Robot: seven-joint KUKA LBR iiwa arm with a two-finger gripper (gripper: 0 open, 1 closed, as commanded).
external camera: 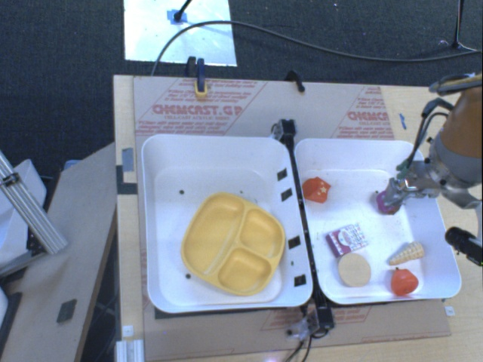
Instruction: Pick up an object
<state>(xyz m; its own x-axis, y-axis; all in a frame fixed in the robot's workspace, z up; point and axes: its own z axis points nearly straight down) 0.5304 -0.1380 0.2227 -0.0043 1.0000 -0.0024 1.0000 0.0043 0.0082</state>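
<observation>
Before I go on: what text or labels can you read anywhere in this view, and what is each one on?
"CHEMCAST G.P": red print on the clear sheet behind the left bin.
The same red print, cut off by the right bin, at the sheet's right end: not readable in full.
Small packet in the right bin: red and white print, too small to read.

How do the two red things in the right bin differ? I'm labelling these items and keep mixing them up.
The red object near the divider lies at the far left of the right bin; the red object near the front corner lies at the near right. The first looks angular and faceted, the second rounder. The first lies alone; the second sits just below a cone-shaped piece. Both are small, red-orange, and apart from the gripper.
</observation>
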